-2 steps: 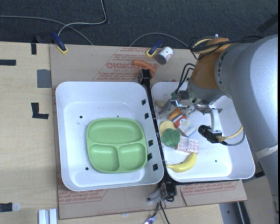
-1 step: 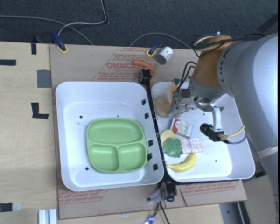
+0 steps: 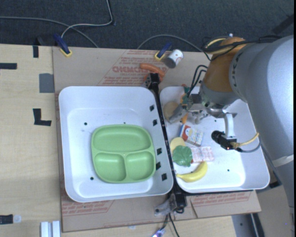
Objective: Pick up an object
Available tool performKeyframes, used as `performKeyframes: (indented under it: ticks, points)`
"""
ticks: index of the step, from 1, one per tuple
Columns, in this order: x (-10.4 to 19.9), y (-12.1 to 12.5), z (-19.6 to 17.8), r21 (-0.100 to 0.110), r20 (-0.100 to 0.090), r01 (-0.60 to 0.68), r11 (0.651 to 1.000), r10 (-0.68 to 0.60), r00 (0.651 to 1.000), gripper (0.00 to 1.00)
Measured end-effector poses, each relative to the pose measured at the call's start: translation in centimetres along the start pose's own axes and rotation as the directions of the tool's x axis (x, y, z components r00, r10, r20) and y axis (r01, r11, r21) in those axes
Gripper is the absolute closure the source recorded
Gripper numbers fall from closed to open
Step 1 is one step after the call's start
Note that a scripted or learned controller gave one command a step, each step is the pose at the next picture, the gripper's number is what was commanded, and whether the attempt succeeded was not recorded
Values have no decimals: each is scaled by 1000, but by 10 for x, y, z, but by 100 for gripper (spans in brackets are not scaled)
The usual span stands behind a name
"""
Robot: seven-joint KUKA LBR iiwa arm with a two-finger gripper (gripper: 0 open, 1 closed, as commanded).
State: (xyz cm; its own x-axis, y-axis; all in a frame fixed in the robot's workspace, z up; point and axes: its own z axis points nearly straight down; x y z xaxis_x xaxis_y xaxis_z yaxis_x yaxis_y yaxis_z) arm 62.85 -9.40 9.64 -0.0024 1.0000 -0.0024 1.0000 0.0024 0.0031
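Several items are sitting in your right bin (image 3: 246,174): small carton (image 3: 192,135), green broccoli piece (image 3: 182,155), banana (image 3: 193,174), all just below the gripper (image 3: 183,113). Gripper's hanging at the bin's upper left; can't tell its opening.

Bench is showing two white bins (image 3: 69,107), one green tray (image 3: 123,153), one banana (image 3: 195,173), one broccoli piece (image 3: 182,155).

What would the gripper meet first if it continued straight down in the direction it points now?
The gripper points down into the right bin, at its upper left part. Most likely it would first meet the brownish object lying there, or the bin floor beside it; depth is hard to judge from this slanted view.
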Motion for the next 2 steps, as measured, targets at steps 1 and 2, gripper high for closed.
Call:
performKeyframes:
  ticks: [1,2]
  points:
    - [-1,40,11,1,-2,0,1000,0,1000,0]
    - [-1,41,1,1,0,1,1000,-1,1000,100]
